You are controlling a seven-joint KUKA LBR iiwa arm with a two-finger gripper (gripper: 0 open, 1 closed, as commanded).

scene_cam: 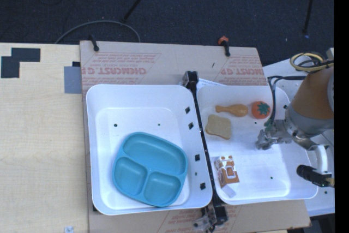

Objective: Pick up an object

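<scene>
Far left of the pincer, in the left shallow white plastic bin (101,117), lies a glossy sky-blue plastic tray with three compartments and rounded corners (150,168), tilted on the bin floor. A black divider strip with small clips (197,139) runs between the two bins; its lower end is lost in dark hardware at the frame's bottom edge.

In the right white bin (256,193), well left of the pincer, sits a flat tan slice shaped like toast (218,127), matte and rough-looking. Below-left of the pincer lies a small white carton with orange-brown print (226,170); the lettering is too small to read. Up-left of the pincer rests a tan drumstick-shaped toy (232,110), smooth, and just above the pincer an orange-red round toy with a greenish top (260,109), its detail blurred.

The metallic grey pincer (265,138) hangs low over the bin's right part, near its floor. Its fingers merge into one glinting lump, so whether they are apart or together cannot be told; nothing is visibly between them. The grey arm with its orange band (316,98) is cut off at the right.
</scene>
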